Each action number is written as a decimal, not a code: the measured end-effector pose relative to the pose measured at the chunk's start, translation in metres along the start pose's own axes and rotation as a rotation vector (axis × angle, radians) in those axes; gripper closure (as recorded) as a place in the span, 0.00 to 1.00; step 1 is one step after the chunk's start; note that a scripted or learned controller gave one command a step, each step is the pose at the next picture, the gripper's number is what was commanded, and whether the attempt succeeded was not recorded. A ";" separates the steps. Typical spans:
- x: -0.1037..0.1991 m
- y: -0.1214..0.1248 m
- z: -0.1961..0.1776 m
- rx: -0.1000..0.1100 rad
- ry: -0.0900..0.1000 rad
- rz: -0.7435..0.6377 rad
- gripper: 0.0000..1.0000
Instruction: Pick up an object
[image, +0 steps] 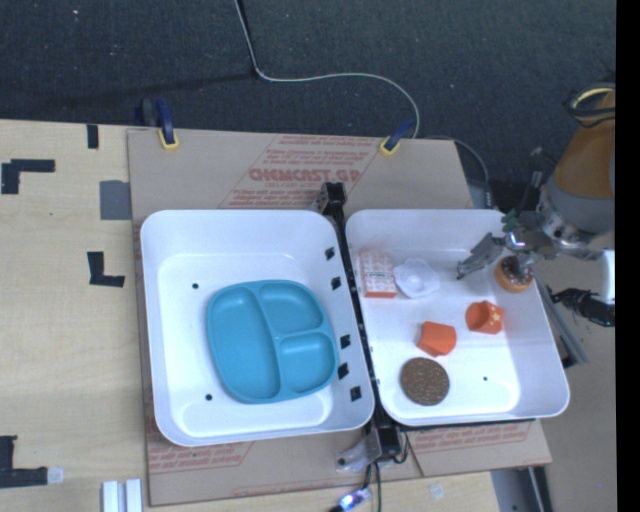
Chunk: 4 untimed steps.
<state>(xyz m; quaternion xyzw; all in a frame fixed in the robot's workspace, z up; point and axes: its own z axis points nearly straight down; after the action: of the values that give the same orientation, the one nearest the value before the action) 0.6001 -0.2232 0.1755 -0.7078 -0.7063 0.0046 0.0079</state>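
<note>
Two shallow white bins sit side by side on the bench I am watching, the left bin (165, 330) and the right bin (535, 395), joined along a dark hinge line down the middle. Under them lies a brown cardboard sheet (290, 175) printed with red lettering, held at its far edge by two clamps.

From the right side of the camera view the grey arm (580, 195) reaches in, its orange band showing near the picture's edge. Its gripper (500, 252) hangs over the far right corner of the right bin. I cannot tell whether its fingers are apart or together, and I see nothing between them. A small round orange and brown object (515, 276) lies just beside the gripper, at the bin's right wall.

Largest of the loose things is a blue plate (270, 338) with three compartments, lying flat in the middle of the left bin.

In the right bin, from larger to smaller: a brown disc (425, 381) lies near the front; a small carton (377, 273) with red and white print rests against the left wall; a clear plastic cup (415, 278) lies just beside the carton. An orange block (437, 338) sits near the centre, above the disc. An orange cup-like piece (485, 317) lies to its right, apart from it.
</note>
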 end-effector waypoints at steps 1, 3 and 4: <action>0.001 0.003 -0.008 -0.012 -0.004 -0.004 0.00; 0.012 0.007 0.088 -0.020 0.008 -0.010 0.00; 0.003 0.008 0.075 -0.032 -0.018 -0.012 1.00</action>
<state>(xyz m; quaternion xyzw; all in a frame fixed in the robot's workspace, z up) 0.6071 -0.2200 0.1002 -0.7036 -0.7105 -0.0003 -0.0098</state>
